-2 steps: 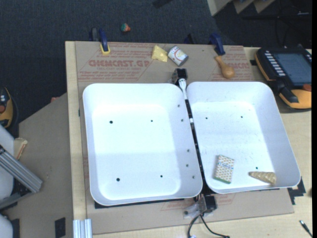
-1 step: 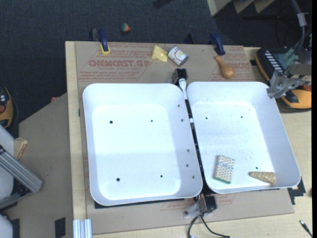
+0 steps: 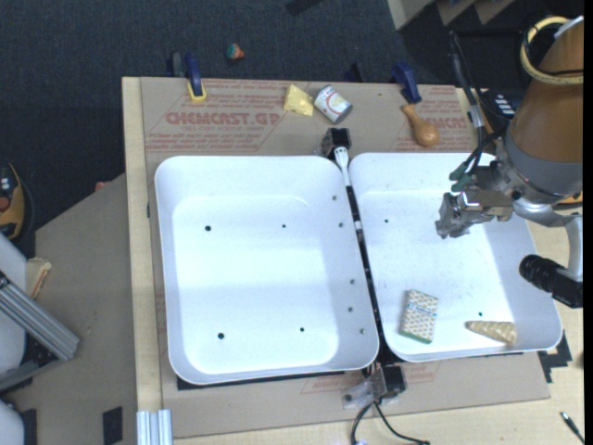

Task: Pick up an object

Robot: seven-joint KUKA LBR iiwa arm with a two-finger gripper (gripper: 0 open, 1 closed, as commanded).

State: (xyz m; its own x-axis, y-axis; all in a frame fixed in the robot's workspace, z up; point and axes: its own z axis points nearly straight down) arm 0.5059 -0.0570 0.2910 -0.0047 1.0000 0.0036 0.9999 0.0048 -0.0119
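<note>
colours on the bench right now

both bins are plain white, left bin (image 3: 250, 258) and right bin (image 3: 417, 197). in the right one there's a small packet (image 3: 420, 315) with a fine green-and-tan checked print and a tan wedge (image 3: 492, 331). the board (image 3: 232, 114) underneath is tan cardboard with red lettering. blue clamps (image 3: 194, 72), a yellow chunk (image 3: 298, 101), and the arm (image 3: 553, 91) is orange over grey.

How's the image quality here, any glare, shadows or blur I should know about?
Camera view: the left bin is brightly lit and nearly washed out, with a soft shadow along its top wall; the right bin looks evenly lit; the tool and the patterned packet appear slightly soft, so fine detail is hard to read.
</note>
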